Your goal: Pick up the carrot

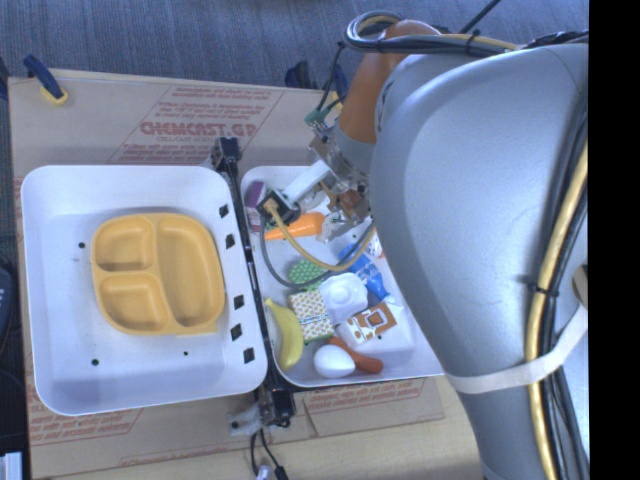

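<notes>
Camera view, fixed above the counter (150,108): grey arm with orange band (480,198) reaching over the right shallow white bin (395,353), fingers (330,208) low at the bin's far end. Cannot tell whether apart or together. Long orange carrot (296,228) lying just beside the fingers on the near-left side, possibly touching. Nearer than the fingers: green netted item (306,271), yellow banana (288,334), white egg (334,360). Well to the left of the fingers, left white bin (50,198) bearing a yellow three-compartment plastic tray (157,272).
</notes>
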Robot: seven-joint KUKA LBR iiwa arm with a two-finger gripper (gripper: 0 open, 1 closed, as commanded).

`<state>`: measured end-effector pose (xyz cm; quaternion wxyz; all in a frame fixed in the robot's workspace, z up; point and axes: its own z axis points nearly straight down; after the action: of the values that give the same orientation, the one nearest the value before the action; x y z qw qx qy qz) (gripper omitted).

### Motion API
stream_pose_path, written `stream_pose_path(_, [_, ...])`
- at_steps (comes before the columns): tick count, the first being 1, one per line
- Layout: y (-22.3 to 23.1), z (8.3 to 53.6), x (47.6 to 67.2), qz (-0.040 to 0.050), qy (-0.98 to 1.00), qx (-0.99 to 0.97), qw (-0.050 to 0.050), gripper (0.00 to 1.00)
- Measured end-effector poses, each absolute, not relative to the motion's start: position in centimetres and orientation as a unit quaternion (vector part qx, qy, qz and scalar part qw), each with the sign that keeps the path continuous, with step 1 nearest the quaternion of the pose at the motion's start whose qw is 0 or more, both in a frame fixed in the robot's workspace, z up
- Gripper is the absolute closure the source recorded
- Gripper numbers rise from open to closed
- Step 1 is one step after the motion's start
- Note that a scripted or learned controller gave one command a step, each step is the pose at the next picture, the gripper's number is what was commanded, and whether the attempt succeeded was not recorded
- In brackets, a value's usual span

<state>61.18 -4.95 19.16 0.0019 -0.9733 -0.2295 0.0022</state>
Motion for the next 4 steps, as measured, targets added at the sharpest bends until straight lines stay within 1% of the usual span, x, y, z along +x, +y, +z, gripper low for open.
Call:
stream_pose_path(1, [-10.4,9.1,59.5,0.0028,-0.185,-0.983,0.002,1.00])
stream_pose_path(2, [-12.1,26.3,59.0,0.0014,-0.126,-0.992,0.002,1.00])
stream_pose_path(3, [-18.1,30.9,60.5,0.0016,-0.172,-0.985,0.002,1.00])
stream_pose_path(4, [-21.0,30.8,60.0,0.0027,-0.315,-0.949,0.003,1.00])
